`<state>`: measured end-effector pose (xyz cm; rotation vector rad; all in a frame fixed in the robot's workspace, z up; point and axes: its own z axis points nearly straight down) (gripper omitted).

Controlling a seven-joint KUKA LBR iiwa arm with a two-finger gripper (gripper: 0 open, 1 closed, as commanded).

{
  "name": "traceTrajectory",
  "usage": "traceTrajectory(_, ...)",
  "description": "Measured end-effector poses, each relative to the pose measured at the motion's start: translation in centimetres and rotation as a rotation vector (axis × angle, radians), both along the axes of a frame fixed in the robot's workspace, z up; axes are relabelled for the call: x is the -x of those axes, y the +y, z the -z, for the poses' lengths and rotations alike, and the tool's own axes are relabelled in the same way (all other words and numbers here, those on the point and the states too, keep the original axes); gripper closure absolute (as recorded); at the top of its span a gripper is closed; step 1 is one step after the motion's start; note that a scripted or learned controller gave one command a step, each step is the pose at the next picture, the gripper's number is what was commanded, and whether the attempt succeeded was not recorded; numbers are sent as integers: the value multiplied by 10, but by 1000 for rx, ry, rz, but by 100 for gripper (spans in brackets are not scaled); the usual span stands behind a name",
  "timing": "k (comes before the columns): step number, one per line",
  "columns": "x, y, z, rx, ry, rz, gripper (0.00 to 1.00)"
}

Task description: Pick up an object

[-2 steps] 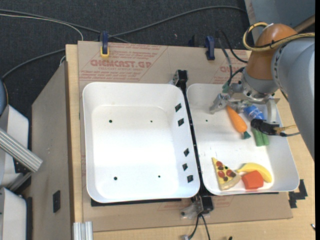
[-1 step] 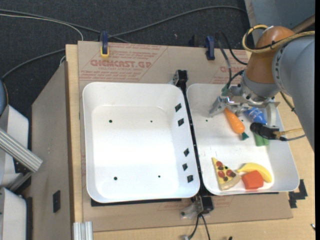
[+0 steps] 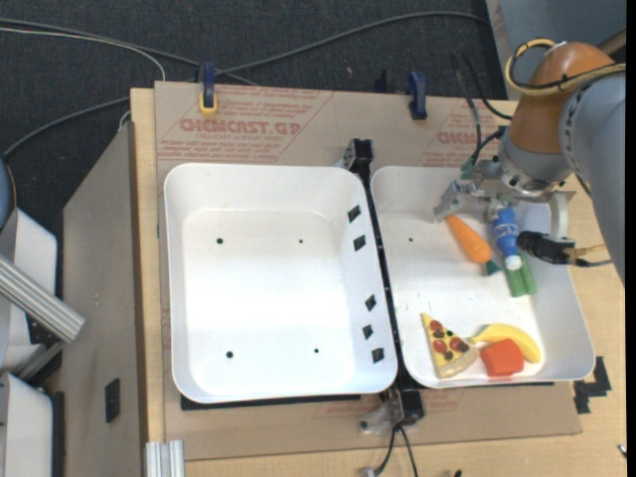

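Orange tapered plastic carrot (image 3: 468, 238) lies in the right shallow white bin (image 3: 566, 311), long axis diagonal, just below the tool (image 3: 477, 192). Tool state: cannot tell. Blue-white bottle (image 3: 507, 235) sits beside the carrot.

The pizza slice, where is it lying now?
The pizza slice lies in the right bin, near its front edge, just left of the banana and the red block.

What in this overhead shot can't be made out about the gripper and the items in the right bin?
- Gripper: finger state unreadable; the wrist above covers them.
- Carrot: whether it is gripped or just lying there, unclear.
- Blue bottle: its upper end hidden under the wrist.
- Green item: too small to identify.
- Arm: cut off by the right edge.
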<state>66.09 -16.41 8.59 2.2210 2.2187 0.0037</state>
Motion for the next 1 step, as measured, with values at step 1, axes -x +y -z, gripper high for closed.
traceTrajectory(1,-1,1,-12,1,-1,-3,100)
